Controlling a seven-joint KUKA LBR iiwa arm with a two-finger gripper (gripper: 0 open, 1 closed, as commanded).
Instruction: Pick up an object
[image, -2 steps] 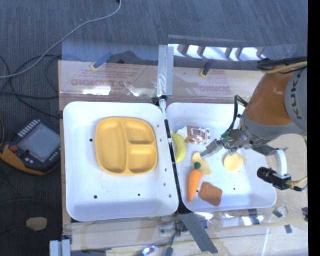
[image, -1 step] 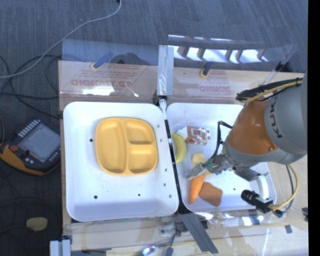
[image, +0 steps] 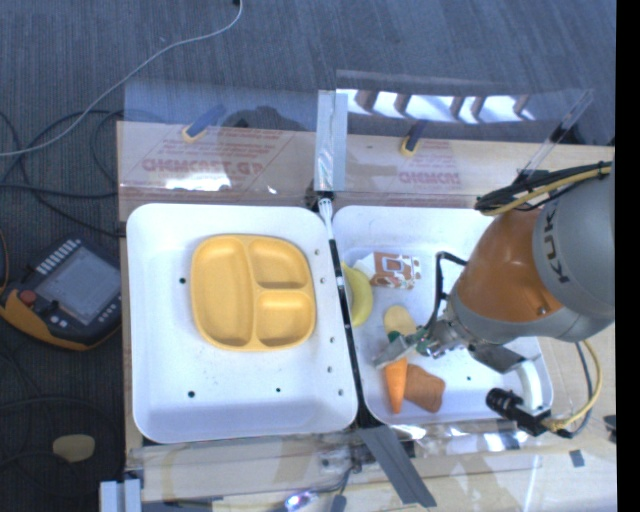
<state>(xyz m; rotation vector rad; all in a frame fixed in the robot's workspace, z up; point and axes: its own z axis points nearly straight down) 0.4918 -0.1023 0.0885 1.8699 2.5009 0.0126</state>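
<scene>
In the right bin (image: 372, 400) lie several small objects: a brown and white box (image: 395, 269) at the back, a yellow piece (image: 359, 293) against the left wall, a pale yellow lump (image: 398, 319), and an orange carrot-like piece (image: 397, 385) beside an orange-brown block (image: 426, 389) near the front. My gripper (image: 412, 345) hangs low over the bin's middle, just above the carrot and block and below the pale lump. A small green and white bit shows at its tip. The arm's bulk hides the bin's right part.
The left bin (image: 160, 400) holds a yellow three-compartment tray (image: 253, 291). A pendant controller (image: 65, 290) lies on the floor to the left. Cables run across the floor and along the arm. The divider (image: 338, 300) between the bins stands close to the yellow piece.
</scene>
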